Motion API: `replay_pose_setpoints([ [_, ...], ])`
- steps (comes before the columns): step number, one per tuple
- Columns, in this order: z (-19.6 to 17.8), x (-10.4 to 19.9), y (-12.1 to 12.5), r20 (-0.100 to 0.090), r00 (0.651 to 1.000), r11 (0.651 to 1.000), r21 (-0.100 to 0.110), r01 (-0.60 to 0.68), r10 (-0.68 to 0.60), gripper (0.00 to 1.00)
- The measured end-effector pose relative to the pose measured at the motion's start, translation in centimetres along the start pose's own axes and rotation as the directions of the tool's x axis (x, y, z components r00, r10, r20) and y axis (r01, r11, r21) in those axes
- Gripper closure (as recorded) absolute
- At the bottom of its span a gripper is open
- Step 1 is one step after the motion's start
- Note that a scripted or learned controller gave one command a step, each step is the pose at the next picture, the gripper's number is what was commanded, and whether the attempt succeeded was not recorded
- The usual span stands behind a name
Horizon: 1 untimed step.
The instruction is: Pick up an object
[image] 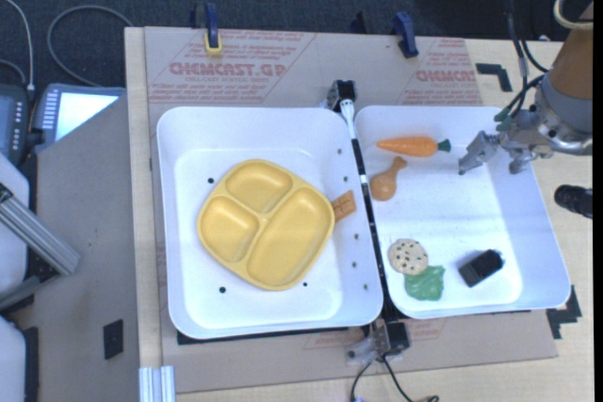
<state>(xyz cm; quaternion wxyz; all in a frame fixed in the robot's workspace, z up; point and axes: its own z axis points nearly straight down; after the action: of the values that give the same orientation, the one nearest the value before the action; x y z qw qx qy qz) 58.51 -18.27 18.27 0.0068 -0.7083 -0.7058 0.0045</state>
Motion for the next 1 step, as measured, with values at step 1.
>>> replay_pose_setpoints([
  [1,-0.90,0.07,0.33,0.003,1.000,1.000,-0.015,0.004,-0.004,0.00],
])
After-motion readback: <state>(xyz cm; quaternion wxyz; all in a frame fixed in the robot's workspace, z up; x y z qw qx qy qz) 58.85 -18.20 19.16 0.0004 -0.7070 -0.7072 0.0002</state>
